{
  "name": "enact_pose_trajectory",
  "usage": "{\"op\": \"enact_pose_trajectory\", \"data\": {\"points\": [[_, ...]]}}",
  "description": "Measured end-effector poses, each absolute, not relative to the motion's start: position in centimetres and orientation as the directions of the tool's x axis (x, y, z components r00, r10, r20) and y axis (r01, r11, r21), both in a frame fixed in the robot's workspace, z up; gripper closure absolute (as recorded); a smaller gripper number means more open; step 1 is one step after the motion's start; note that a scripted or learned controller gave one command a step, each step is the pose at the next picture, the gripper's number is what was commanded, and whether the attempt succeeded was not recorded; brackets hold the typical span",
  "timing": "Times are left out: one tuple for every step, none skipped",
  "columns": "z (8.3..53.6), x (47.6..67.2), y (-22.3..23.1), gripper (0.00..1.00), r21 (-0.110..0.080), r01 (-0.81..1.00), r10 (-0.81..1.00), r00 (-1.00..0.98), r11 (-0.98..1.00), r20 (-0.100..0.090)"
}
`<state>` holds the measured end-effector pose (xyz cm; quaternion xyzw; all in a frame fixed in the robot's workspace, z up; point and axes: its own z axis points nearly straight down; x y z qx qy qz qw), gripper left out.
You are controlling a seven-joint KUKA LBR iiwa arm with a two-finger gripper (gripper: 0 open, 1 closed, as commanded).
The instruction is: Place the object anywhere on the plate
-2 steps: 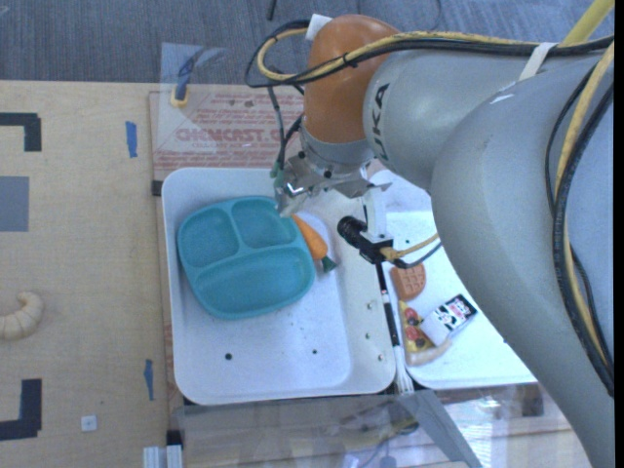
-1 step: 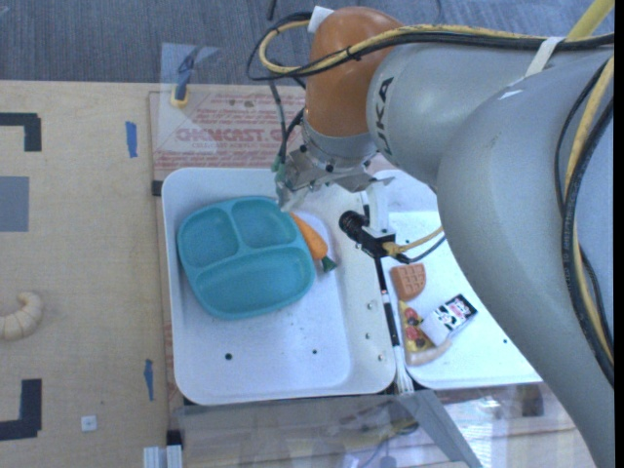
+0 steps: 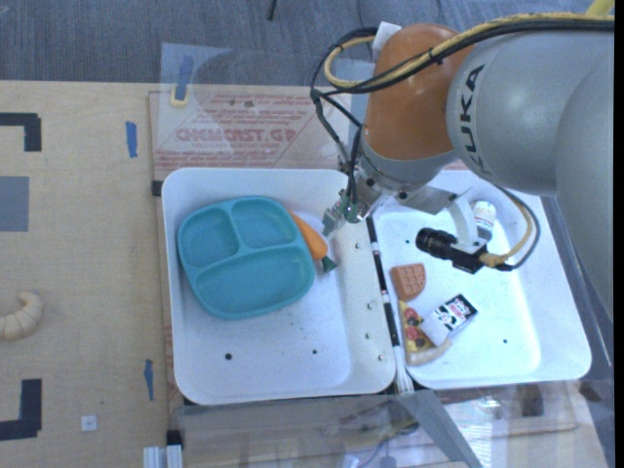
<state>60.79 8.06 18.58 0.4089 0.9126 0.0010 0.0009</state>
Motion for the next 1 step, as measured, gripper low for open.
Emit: {"op": "enact_pose_trajectory", "data": {"points": [[10.93, 63.6, 9.73, 1.0, 0.007, 0.624, 0.624, -0.782, 0.782, -0.005]]}}
